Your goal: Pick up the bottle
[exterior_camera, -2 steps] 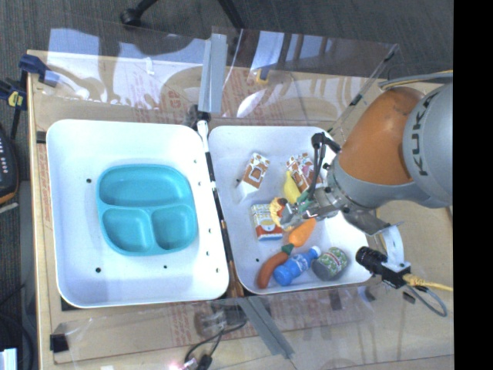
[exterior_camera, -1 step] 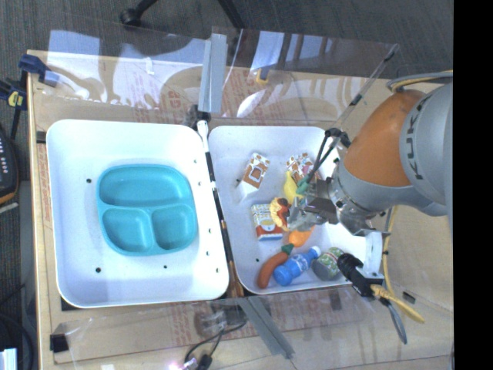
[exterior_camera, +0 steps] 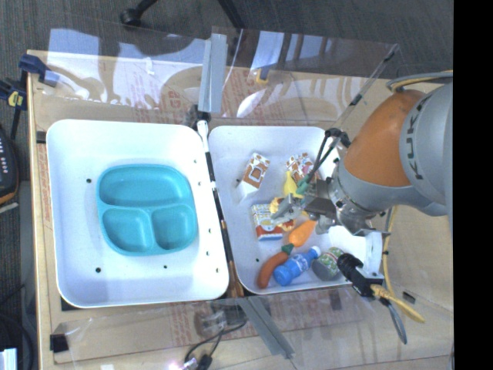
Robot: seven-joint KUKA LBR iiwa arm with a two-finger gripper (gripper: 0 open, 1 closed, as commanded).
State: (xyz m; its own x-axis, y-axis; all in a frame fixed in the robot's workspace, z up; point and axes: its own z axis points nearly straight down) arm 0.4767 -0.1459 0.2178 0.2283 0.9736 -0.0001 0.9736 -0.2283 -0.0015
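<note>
Lying near the right bin's front wall, the blue bottle rested beside an orange sausage-shaped toy. Just behind, the gripper hovered over small cartons; its jaws' state could not be told. The teal tray sat in the left bin.

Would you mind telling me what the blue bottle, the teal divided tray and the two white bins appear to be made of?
Blue bottle: probably plastic, smooth, evenly coloured with a paler cap; too small to be sure.
Teal divided tray: likely moulded plastic, matte to satin, with rounded compartments and soft highlights.
White bins: apparently thin formed plastic, smooth with a slight sheen and rounded corners.
</note>
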